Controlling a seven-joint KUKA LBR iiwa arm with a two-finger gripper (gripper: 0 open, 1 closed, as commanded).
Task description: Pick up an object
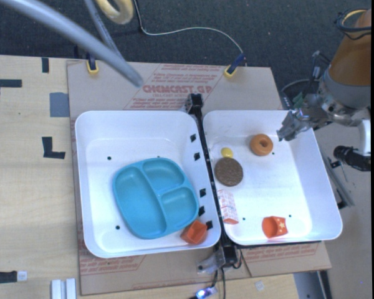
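Tool: we cannot tell its state; it hovers just right of the doughnut, probably lining up a grab.

A small tan doughnut lies flat in the right bin (far side), near the brown disc.

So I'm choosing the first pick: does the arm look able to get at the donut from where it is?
Probably yes. The end effector hangs at the right bin's upper right, close beside the donut, which lies apart from the brown disc and yellow piece, with nothing between.
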